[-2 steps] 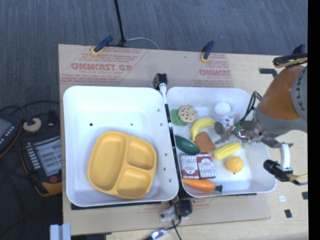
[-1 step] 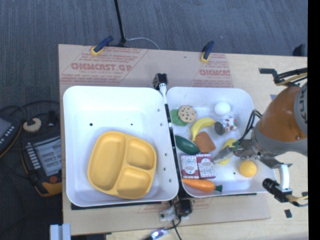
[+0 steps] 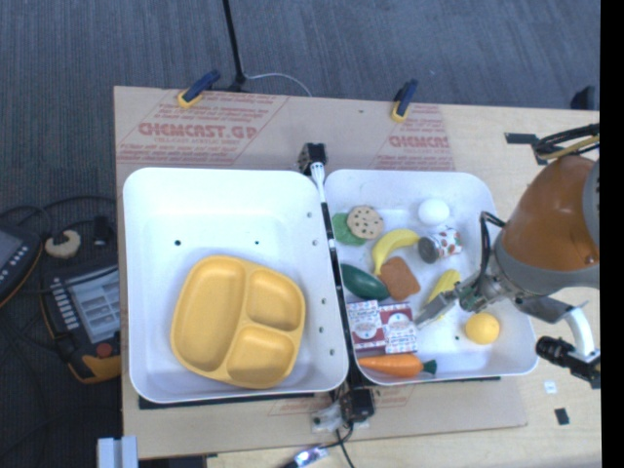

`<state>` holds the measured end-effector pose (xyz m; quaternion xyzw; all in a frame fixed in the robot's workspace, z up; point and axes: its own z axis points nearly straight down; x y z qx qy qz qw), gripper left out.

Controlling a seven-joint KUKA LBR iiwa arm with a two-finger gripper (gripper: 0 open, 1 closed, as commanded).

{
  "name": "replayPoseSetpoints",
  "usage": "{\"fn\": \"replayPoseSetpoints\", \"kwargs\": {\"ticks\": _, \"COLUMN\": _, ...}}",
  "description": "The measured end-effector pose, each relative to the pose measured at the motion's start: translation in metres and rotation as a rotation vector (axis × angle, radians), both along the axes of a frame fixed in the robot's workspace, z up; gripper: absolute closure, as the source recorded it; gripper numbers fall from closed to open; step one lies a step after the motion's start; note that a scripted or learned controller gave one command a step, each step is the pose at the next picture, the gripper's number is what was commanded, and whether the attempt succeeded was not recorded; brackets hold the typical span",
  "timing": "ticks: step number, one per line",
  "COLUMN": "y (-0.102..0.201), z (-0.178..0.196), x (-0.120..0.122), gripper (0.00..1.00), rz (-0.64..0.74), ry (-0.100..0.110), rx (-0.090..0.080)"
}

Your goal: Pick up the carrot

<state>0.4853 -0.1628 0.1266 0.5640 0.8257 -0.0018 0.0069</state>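
Carrot lies flat at bottom edge of right bin, lower centre-right of frame, green tip pointing right, just below the red-white carton. Nothing touching it from above

Arm comes in from right side, orange band over the bin's right edge. Fingers sit mid-right of the bin, well apart from carrot, up and to the right of it. They point left towards the carton, next to a small banana; can't tell if apart or together, too small & dark. No item visible between them

Other stuff in right bin: cookie & green leaf upper left, big banana centre, white egg top, dark stone, brown slab, green pepper at left wall, lemon lower right just below the arm

Left bin holds a yellow tray w/ 3 compartments, lower centre of that bin

Both bins sit on the desk, cardboard sheet w/ red print, clamps at top edge
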Motion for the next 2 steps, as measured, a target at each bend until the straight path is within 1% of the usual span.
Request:
{"fn": "replayPoseSetpoints", "kwargs": {"ticks": 1, "y": -0.052, "z": -0.036, "x": 0.003, "gripper": 0.00, "rz": 0.363, "ry": 0.006, "rx": 0.013}}
{"fn": "replayPoseSetpoints", "kwargs": {"ticks": 2, "y": -0.052, "z": -0.024, "x": 0.006, "gripper": 1.00, "rz": 0.361, "ry": -0.008, "rx": 0.004}}
